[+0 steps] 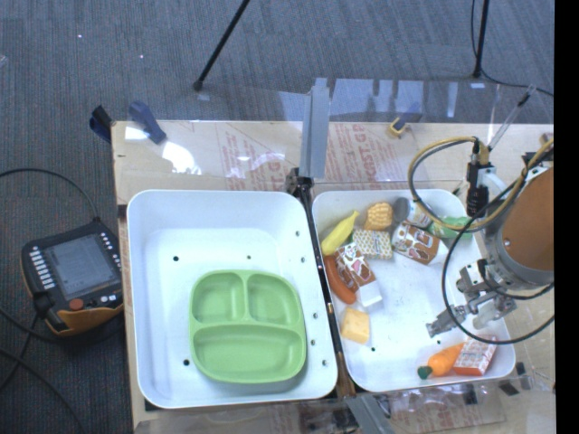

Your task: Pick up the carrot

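**Arm hangs over the right bin, carrot just below it**

From above, the bench (217, 156) is a pale board with red print under a clear sheet, standing on dark grey carpet. Two thin black stand legs cross the floor behind it, and a handheld control box (74, 274) lies on the carpet far off to the left of the gripper, its cable looping away.

Two white bins sit side by side. The left bin (154, 220) holds one green divided plate (247, 326). The right bin (398, 382) lies under the arm, whose gripper (466, 310) hovers over its right part; I cannot tell how the fingers stand.

One carrot (441, 361), orange with a green tip, lies just below the gripper near the bin's front edge, touching one red-and-white packet (474, 357) at its right. Left of the gripper lies one yellow cheese wedge (355, 325). Farther up and left are one banana (338, 233), one corn cob (379, 214), one cracker (372, 243) and two small cartons (355, 266).
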Tool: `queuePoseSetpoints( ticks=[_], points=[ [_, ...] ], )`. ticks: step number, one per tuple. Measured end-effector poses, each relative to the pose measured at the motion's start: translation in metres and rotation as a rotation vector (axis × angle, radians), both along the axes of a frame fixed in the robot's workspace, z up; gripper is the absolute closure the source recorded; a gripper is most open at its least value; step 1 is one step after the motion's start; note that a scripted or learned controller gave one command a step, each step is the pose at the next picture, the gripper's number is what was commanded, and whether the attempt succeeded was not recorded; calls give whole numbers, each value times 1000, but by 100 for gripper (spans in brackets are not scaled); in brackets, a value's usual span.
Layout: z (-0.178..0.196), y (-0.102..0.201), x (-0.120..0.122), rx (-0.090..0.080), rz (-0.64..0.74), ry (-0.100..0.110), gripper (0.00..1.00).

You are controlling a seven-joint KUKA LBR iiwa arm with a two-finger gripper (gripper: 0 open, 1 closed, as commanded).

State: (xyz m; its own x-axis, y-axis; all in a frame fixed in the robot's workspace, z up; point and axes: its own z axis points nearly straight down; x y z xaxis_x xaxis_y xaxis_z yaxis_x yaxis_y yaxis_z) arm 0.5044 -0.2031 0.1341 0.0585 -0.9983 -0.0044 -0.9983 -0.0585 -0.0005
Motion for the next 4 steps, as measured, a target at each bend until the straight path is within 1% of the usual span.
queuePoseSetpoints(
  ticks=[1, 2, 3, 4],
  points=[
    [-50, -3, -19, 3, 76, 6, 0],
    [-40, 2, -16, 6, 84, 3, 100],
    [-40, 3, -16, 6, 85, 4, 0],
    [-45, 5, -24, 1, -384, -9, 0]
  ],
)
